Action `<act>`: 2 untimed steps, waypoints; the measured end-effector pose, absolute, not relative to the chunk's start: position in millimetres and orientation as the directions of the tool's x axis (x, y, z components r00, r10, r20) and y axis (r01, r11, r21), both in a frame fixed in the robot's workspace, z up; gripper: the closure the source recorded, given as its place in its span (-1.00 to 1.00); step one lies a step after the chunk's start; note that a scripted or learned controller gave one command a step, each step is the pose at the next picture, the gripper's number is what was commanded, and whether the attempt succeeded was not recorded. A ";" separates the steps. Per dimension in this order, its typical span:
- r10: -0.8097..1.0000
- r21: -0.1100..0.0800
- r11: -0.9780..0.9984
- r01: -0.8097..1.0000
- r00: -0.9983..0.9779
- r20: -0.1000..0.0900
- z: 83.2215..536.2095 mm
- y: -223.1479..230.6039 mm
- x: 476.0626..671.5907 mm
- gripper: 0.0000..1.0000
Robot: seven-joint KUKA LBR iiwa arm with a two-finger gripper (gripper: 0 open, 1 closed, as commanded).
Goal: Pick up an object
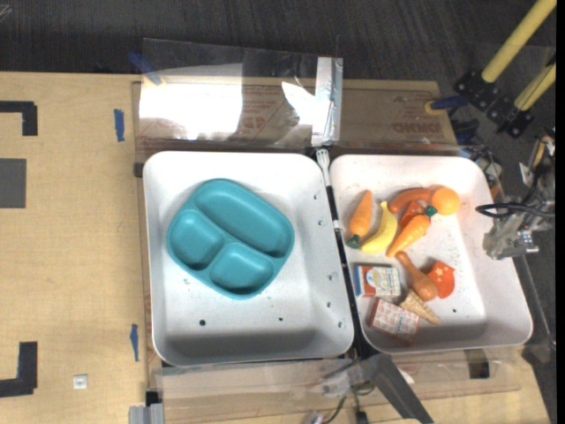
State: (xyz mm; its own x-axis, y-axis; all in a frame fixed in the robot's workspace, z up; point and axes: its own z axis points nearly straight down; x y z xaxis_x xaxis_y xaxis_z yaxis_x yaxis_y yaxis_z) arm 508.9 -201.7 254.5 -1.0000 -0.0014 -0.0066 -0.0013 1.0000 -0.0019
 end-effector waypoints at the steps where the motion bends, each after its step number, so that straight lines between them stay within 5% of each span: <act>1: -0.148 0.001 0.989 -0.148 -0.989 -0.001 149.5 -166.5 484.5 -1.00; 2: -0.180 -0.005 0.984 -0.180 -0.984 -0.012 90.0 -156.3 500.5 -1.00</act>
State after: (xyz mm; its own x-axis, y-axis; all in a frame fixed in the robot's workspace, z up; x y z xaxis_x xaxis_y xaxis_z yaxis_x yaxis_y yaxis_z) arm 500.5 -156.3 90.0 -0.9835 -0.1803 -0.0121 -0.1802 0.9836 -0.0054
